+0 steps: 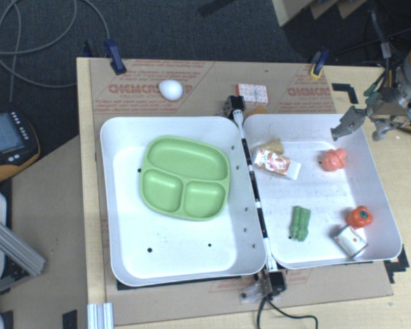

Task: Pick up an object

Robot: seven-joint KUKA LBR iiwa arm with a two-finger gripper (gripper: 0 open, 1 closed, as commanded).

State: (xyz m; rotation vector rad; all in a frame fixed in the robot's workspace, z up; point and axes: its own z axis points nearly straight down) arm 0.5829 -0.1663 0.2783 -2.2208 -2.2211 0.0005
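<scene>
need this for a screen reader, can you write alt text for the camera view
A grey robot gripper hovers open over the far right corner of the right bin, which holds a snack packet, pink toy, green toy, tomato and small can. The left bin holds a green divided plate.

Green plate point(185, 178) in left bin point(123, 252)

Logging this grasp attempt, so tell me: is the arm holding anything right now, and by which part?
Nothing is held. The end effector hangs open above the right white bin's upper edge, apart from every object.
</scene>
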